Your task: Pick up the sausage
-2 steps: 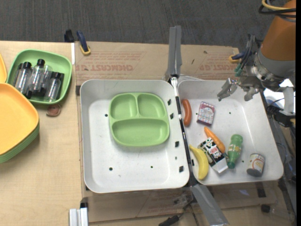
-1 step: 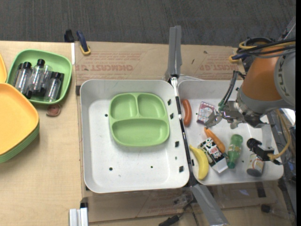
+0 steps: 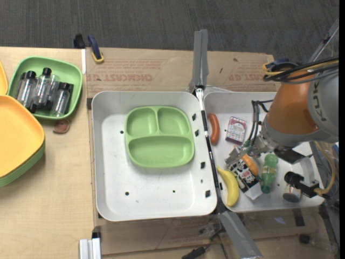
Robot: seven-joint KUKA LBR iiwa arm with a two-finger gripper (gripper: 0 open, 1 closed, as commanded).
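banana (image 3: 230,185) at right bin's front, sausage (image 3: 214,128) left of gripper (image 3: 249,154), apart, grip state unclear

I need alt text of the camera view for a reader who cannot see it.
The sausage lies at the left edge of the right bin, with the gripper low among a banana and a green bottle. The left bin holds a green divided plate.

Big round arm (image 3: 302,109), grey, with a fat orange band (image 3: 288,112) above the wrist. Dark letters on the grey shell at 3 o'clock. Yellow and black cables (image 3: 294,69) looping over the top at 12 o'clock. Small metal parts below.
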